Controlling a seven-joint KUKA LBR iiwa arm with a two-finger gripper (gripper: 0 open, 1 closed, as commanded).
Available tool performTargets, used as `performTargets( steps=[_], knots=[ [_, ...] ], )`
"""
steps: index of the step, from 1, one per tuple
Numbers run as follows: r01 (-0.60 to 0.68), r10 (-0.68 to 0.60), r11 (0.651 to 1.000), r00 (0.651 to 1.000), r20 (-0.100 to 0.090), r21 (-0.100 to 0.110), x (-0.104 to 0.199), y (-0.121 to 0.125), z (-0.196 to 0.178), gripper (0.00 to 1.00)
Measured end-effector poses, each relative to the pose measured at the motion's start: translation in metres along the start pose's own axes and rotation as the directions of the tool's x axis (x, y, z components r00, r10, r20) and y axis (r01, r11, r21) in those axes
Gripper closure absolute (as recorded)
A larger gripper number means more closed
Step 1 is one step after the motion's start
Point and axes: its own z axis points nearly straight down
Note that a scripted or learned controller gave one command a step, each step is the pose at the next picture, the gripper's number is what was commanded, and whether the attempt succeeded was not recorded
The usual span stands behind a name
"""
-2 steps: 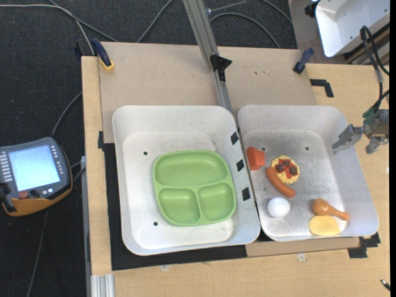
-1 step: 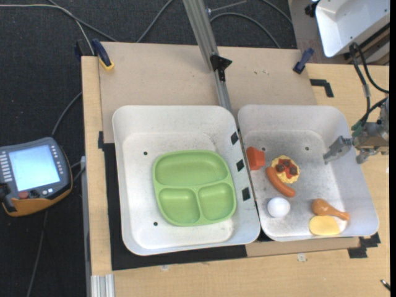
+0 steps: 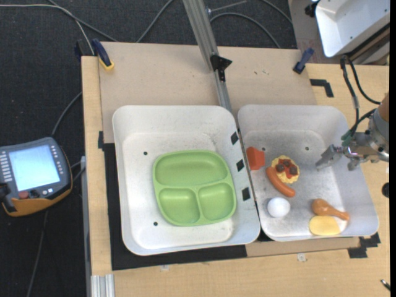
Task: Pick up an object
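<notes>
The bench was a tan board, with a black mat showing under the two white bins. Dark carpet crossed by grey cables surrounded it. A teach pendant with a lit screen lay on the floor to the left. A metal pole slanted down from the top edge to the seam between the bins. Two blue clamps sat at the board's rear edge, one at the left corner and one towards the right.

The left bin held one item: a green divided plate with three compartments.

The right bin held six items. An orange block lay by the bin's left wall. A round tart with red topping touched a sausage. A white ball lay below them. A drumstick lay just above a yellow piece near the front right corner.

The gripper was over the right side of the right bin, apart from every item. Whether it was spread or closed could not be told; nothing was seen in its grasp.
</notes>
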Motion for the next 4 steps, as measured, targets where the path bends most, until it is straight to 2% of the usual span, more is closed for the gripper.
performTargets(
  steps=[1,2,4],
  knots=[
    [0.001,-0.001,1.0,1.0,0.0,0.0,-0.003,0.003,0.062,0.0],
    [0.001,-0.001,1.0,1.0,0.002,-0.007,-0.004,0.004,0.047,1.0],
    [0.003,-0.003,1.0,1.0,0.006,-0.013,0.001,0.012,-0.063,1.0]
  ],
)
